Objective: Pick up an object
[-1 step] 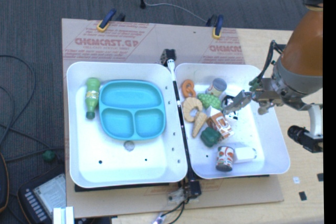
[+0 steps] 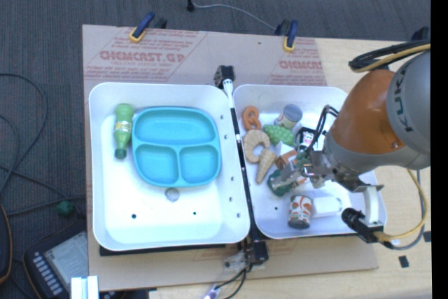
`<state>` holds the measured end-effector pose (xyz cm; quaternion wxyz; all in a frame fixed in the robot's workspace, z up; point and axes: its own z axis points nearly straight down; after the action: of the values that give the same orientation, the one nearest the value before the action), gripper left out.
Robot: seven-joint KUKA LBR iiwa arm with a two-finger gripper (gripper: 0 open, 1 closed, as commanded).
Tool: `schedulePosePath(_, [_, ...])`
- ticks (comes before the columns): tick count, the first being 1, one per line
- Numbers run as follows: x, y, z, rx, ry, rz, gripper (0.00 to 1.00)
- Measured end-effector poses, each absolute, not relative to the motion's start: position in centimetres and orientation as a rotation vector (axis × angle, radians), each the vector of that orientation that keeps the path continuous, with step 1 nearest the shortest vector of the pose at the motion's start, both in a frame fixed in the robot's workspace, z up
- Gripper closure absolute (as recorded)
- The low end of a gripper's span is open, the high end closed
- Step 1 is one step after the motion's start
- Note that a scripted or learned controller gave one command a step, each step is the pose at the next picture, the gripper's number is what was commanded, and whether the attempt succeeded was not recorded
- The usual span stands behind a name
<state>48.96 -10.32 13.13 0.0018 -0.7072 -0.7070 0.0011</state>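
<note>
Nearest the right bin's (image 2: 329, 231) front edge lies a small printed can (image 2: 299, 211), while the end effector (image 2: 302, 168) sits low among crowded toys by a dark green object (image 2: 282, 183), grip state unclear, perhaps risking a nudge instead of a grasp.

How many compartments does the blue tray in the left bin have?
3. The blue tray has one wide compartment across its far side and two smaller ones along its near side, one at camera-left and one at camera-right. None looks hidden.
</note>
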Motion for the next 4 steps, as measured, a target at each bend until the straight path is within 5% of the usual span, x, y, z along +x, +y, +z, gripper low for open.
schedulePosePath(1, [48.4,-10.0,8.7,-2.223,-2.222,-0.001,0.0])
schedulePosePath(2, [48.6,-10.0,9.8,-2.226,-2.222,-0.005,1.0])
schedulePosePath(3, [48.6,-10.0,9.8,-2.226,-2.222,-0.005,0.0])
schedulePosePath(4, [48.6,-10.0,10.7,-2.225,-2.22,-0.004,1.0])
